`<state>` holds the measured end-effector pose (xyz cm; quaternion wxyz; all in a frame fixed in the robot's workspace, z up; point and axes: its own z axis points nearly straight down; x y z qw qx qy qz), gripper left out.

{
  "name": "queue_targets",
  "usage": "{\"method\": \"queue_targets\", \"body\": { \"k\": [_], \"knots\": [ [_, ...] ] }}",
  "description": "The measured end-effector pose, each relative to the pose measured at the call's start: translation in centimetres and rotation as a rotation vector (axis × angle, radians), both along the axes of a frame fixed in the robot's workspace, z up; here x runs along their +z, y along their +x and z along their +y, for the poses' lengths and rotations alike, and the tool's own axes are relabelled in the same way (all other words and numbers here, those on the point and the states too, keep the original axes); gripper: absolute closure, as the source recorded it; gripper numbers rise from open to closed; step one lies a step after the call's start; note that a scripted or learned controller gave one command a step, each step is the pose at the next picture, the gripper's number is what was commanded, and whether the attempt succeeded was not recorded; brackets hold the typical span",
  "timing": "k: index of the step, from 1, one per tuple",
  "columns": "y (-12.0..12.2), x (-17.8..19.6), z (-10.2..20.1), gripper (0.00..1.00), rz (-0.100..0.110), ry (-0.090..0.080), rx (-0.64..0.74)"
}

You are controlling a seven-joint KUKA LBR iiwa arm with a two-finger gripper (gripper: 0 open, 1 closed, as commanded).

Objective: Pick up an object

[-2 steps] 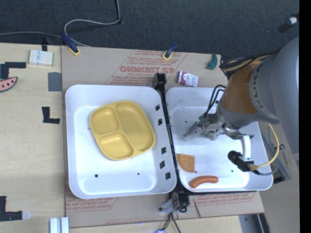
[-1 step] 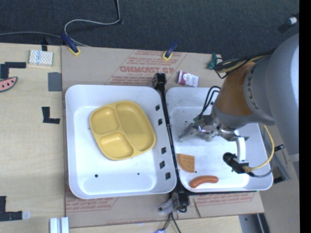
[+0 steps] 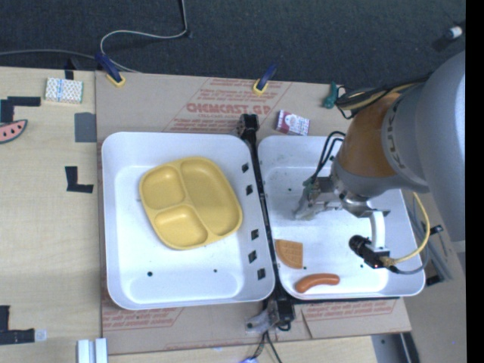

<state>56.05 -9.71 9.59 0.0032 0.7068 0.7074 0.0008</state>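
The grey arm with its orange band (image 3: 363, 146) reaches in from the right and hangs over the right shallow white plastic bin (image 3: 287, 161); its two-finger metal gripper (image 3: 308, 206) points down toward the bin's floor, left of the bin's centre; whether the tool is spread or pressed together I cannot tell, since the view is too small and blurred there, and nothing is seen held in it.

Nearer the front of the same bin lie two toy foods: a flat tan square piece like a cracker or slice of toast (image 3: 289, 252), close to the bin's left wall; and a small orange-red sausage (image 3: 318, 281), lying lengthwise near the front rim; both lie apart from the gripper, toward the camera.

The left shallow white bin (image 3: 121, 225) holds a yellow plastic plate with three compartments (image 3: 190, 201), lying flat and slightly turned; both bins rest side by side on a brown cardboard sheet (image 3: 219, 104), with black clips along the seam between them.
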Motion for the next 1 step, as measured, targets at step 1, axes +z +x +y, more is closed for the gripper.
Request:
{"method": "queue_targets", "body": {
  "k": [1],
  "knots": [
    [-0.01,-0.01,0.01,0.00,0.000,0.000,0.000]
  ]
}}
